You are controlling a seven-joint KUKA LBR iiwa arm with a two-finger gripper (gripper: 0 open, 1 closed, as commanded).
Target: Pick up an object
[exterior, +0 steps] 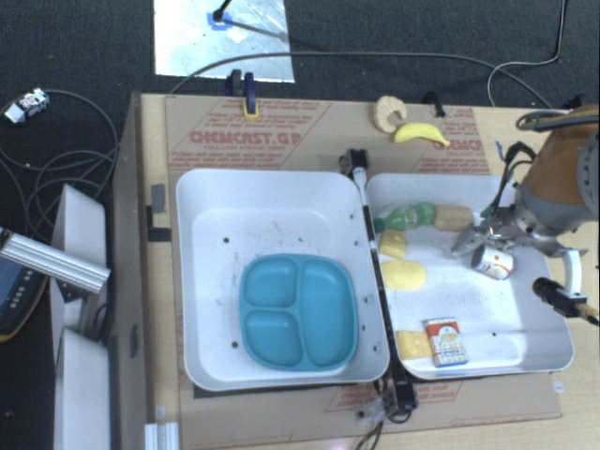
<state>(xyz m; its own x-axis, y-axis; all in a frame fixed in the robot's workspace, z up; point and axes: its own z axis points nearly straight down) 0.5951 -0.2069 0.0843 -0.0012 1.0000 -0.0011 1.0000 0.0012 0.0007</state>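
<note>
The right bin [539, 345] holds several objects. A green bottle [411, 217] with a tan end lies at its far left. Below it sit a small yellow block [394, 245] and a rounded yellow piece [403, 274]. A red and white box [447, 341] lies near the front beside another yellow block [411, 344]. A small white and silver can [495, 264] lies mid-bin. My gripper [480, 244] hangs just above and left of that can, with the grey and orange arm [562, 181] behind it.
The left bin [206, 251] holds a blue divided plate [300, 309]. A banana [420, 134] and a tan ring-shaped piece [388, 112] lie on the bench behind the right bin. The divider between the bins [370, 251] runs front to back.
</note>
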